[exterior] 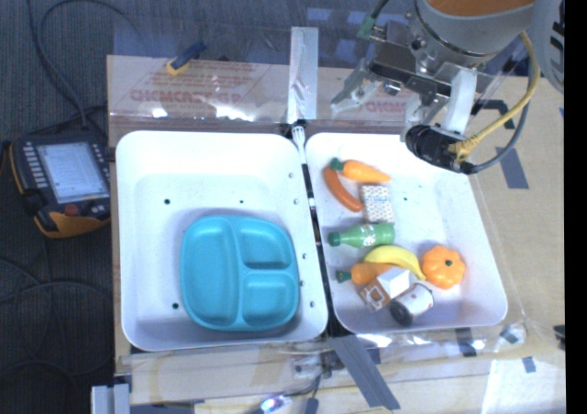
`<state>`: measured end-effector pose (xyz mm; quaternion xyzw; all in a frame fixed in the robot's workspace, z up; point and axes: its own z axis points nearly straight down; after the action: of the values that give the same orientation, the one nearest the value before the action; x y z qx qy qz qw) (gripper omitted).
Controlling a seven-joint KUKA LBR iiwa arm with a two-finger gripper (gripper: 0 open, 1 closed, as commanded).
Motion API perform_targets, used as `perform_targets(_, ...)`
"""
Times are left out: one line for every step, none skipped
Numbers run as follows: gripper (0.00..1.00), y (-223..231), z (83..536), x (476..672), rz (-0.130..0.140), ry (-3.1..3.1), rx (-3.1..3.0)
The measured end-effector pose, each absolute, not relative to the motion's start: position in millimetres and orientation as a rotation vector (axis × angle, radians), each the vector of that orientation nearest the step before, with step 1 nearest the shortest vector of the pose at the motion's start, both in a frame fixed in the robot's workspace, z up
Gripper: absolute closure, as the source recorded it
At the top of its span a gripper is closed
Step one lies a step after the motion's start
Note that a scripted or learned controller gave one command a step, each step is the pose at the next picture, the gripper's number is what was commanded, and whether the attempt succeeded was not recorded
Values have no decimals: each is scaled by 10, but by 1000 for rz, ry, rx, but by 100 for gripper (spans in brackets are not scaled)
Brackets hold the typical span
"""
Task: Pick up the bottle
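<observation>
Lying on its side in the right bin [477, 219], the green bottle [362, 237] is seen between a small box [377, 203] and a banana [393, 259]. The gripper [385, 95] is held high above the bin's far edge, well away from the bottle. How wide it is cannot be told. A blue plate [240, 272] is seen in the left bin [156, 173].

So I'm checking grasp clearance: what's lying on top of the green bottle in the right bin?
Nothing covers the green bottle; it lies on its side, whole length visible. The patterned box sits just behind it and the banana just in front, both crowding it. What's beneath the bottle is hidden.
</observation>
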<state>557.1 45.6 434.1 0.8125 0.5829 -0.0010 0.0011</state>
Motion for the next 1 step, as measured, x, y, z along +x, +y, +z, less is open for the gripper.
perform_targets(0, 455, 4340, 5571, -4, 1829, 2551)
